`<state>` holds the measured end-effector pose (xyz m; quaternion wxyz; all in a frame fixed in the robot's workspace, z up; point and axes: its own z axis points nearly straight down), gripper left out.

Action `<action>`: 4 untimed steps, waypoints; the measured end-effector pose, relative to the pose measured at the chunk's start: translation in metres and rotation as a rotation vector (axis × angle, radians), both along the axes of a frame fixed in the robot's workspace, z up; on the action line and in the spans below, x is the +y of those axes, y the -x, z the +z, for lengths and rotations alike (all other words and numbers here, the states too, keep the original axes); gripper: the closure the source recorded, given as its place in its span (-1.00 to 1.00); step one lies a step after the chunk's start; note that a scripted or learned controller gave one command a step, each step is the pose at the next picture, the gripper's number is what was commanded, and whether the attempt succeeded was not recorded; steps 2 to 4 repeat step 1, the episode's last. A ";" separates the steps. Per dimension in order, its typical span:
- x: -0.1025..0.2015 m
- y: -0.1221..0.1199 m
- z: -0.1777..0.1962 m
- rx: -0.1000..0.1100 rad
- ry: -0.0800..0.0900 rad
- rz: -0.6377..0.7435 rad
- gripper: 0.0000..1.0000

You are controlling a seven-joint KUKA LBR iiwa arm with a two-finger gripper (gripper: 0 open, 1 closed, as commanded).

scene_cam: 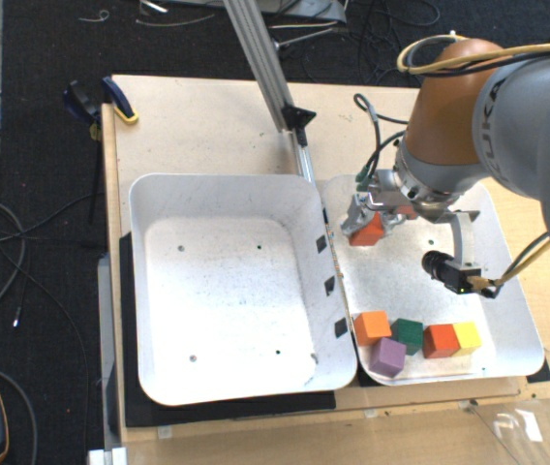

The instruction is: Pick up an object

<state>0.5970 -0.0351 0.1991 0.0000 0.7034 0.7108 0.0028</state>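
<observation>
Jaws (370, 223) look clamped on a red block (367, 231), lifted over the right bin (517, 356) near its left wall. Guess that's the pick done. Five other blocks (412, 338) sit bunched at the bin's front, well apart.

Tool (366, 223) low, arm bent overhead

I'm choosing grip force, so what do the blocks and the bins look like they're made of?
The blocks, such as the purple block and the green block, look like painted wood or hard plastic: sharp edges, flat matte colour, no sag. Which one, I cannot tell. The right bin and the left bin look like thin moulded white plastic, with rounded corners and a smooth, speckled, scuffed surface.
</observation>
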 end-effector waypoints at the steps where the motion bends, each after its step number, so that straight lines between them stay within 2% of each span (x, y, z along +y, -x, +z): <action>1: 0.079 0.019 0.027 0.003 0.001 0.001 1.00; 4: 0.079 0.019 0.027 0.003 0.001 0.001 1.00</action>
